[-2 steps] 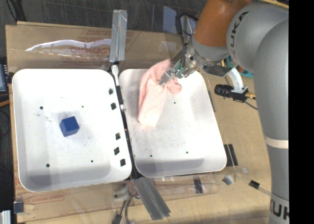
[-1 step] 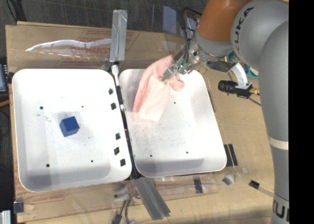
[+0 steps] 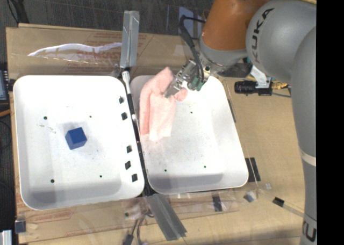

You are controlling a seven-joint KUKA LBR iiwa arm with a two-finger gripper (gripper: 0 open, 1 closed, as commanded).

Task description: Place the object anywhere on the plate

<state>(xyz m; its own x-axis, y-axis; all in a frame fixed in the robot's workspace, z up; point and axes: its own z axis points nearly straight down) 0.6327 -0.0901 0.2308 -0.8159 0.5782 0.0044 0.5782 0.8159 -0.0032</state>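
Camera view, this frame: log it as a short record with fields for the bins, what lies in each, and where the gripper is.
left bin: holds a blue cube, left of centre
right bin: holds a pink cloth, crumpled along its left side
gripper: at the cloth's upper right edge, in the right bin's far part
arm: reaches in from the right
plate: cannot tell

1. Two bins sit side by side on a bench (image 3: 269,147), the left bin (image 3: 32,185) touching the right bin (image 3: 231,168).
2. A cube (image 3: 76,137) lies in the left bin, near its middle.
3. A cloth (image 3: 156,110) lies in the right bin, along its left wall toward the far corner.
4. The gripper (image 3: 180,87) is at the cloth's far right end, the arm (image 3: 279,40) reaching in from the right.
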